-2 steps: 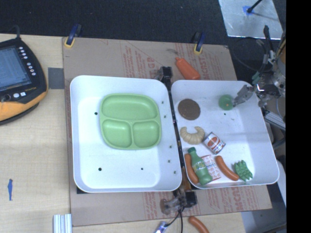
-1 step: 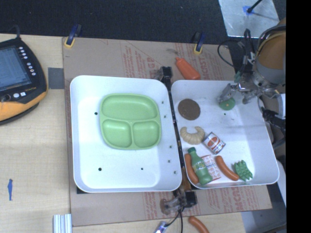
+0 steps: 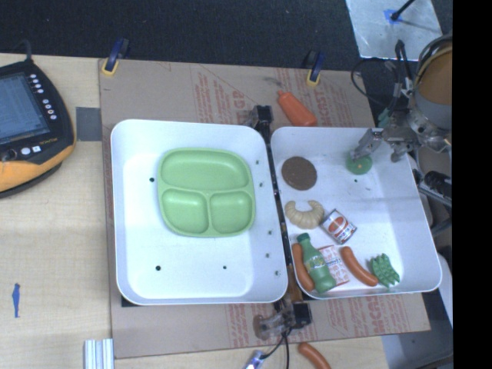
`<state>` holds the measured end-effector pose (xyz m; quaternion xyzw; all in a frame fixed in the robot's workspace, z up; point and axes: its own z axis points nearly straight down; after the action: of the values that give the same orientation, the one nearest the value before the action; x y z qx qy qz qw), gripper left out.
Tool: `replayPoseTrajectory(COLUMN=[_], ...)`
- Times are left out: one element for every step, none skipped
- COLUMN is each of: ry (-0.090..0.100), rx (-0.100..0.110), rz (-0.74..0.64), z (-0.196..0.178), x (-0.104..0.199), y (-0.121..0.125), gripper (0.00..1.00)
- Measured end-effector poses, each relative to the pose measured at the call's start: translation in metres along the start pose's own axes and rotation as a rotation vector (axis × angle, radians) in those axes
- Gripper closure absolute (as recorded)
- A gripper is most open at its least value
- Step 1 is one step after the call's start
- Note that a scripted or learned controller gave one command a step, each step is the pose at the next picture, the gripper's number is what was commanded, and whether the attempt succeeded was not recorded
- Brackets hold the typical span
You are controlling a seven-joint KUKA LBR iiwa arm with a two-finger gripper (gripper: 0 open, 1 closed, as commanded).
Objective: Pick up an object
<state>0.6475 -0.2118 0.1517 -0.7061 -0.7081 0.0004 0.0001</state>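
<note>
The right white bin (image 3: 400, 206) holds a brown disc (image 3: 299, 172), a croissant (image 3: 305, 213), a small red and white can (image 3: 338, 226), a green bottle (image 3: 316, 264), a sausage (image 3: 359, 266) and a green leafy piece (image 3: 385, 270). A small round green object (image 3: 358, 163) lies near the bin's far edge. My gripper (image 3: 378, 144) hangs over the far right corner of this bin, right beside and slightly above that green object. Whether it touches the object is unclear.
The left white bin (image 3: 138, 267) holds a green divided plate (image 3: 206, 191). An orange carrot-like piece (image 3: 296, 108) lies on the cardboard behind the bins, another (image 3: 315, 354) in front. A teach pendant (image 3: 27, 125) rests at far left.
</note>
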Motion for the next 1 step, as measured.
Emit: replayPoseTrajectory(ry=[0.0], rx=[0.004], rz=[-0.004], z=[0.0604], x=[0.0009], y=[0.0086], gripper=[0.0])
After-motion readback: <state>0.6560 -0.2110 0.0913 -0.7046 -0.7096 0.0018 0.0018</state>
